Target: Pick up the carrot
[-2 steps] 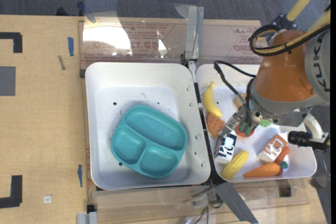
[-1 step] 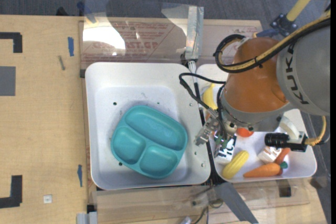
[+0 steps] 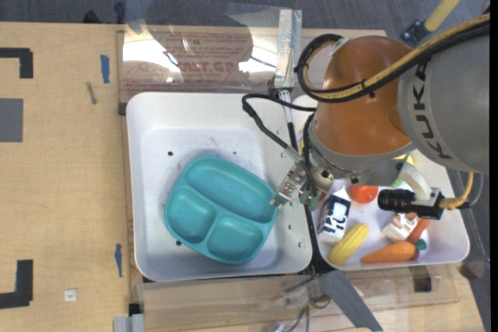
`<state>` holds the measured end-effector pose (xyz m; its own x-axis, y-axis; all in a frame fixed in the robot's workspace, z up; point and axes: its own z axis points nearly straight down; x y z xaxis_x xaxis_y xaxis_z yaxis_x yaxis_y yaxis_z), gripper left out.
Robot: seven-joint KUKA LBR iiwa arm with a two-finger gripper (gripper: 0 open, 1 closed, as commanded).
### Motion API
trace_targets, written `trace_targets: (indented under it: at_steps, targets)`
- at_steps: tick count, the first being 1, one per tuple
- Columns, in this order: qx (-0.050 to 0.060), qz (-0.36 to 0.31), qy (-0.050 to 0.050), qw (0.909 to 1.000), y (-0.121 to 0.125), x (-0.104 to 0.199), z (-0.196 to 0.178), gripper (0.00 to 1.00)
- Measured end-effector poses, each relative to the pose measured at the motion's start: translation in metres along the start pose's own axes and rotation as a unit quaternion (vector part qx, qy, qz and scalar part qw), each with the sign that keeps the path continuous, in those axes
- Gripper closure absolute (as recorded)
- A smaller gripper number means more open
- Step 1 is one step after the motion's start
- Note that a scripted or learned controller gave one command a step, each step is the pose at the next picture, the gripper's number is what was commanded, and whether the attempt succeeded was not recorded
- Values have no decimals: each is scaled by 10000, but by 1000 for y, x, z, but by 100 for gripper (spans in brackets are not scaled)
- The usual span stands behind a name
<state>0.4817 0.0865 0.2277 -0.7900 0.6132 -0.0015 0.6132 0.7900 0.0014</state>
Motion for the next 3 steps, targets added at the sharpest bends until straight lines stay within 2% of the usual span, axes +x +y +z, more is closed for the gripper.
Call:
trace_targets:
  at_steps: [1, 2, 3]
  targets:
    - [22, -1718, 26, 9851, -20, -15, 17, 100]
    - [2, -3139, 4, 9495, 4, -9, 4, 100]
    - [3, -3888, -14, 9213, -83, -66, -45, 100]
